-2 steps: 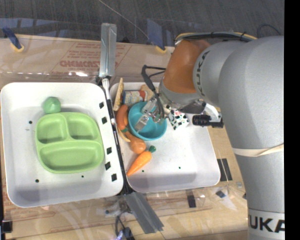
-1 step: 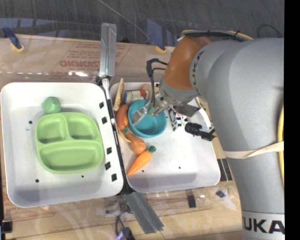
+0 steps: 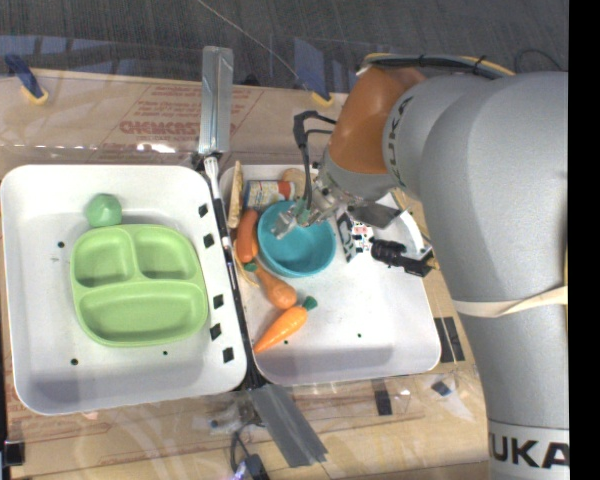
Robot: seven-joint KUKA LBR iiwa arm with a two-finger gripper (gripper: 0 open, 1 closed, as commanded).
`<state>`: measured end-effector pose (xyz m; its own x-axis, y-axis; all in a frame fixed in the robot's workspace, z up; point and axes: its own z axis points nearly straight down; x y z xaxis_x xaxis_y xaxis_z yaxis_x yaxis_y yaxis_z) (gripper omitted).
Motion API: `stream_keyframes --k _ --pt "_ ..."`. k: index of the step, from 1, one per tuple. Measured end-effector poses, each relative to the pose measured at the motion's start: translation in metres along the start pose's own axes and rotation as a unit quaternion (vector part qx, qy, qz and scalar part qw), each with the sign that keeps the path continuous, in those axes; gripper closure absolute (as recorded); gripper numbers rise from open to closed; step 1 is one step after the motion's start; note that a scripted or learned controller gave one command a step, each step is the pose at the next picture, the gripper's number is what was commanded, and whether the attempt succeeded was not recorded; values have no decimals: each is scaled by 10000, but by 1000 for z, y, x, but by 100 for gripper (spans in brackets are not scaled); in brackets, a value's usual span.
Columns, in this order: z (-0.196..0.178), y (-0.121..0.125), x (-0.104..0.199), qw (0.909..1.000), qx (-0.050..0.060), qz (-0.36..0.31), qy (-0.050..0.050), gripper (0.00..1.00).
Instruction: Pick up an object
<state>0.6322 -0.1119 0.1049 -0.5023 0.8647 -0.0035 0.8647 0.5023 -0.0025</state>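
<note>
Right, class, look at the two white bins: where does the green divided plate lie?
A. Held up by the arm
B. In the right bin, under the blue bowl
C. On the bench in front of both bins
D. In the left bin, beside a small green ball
D: the green divided plate lies flat in the left bin, with the small green ball at its upper edge.

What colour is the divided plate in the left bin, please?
Light green divided plate, seen clearly in the camera view.
</note>
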Motion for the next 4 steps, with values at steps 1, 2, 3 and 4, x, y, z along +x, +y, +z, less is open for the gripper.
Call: stream_keyframes --k 1,2,3,4 --pt "1 -2 -1 10000 25 5 2 0" --pt "-10 0 0 10000 10 -34 -9 100" --pt "-89 10 63 9841 -24 1778 17 100" --pt "-160 45 29 9615 -14 2748 17 100"
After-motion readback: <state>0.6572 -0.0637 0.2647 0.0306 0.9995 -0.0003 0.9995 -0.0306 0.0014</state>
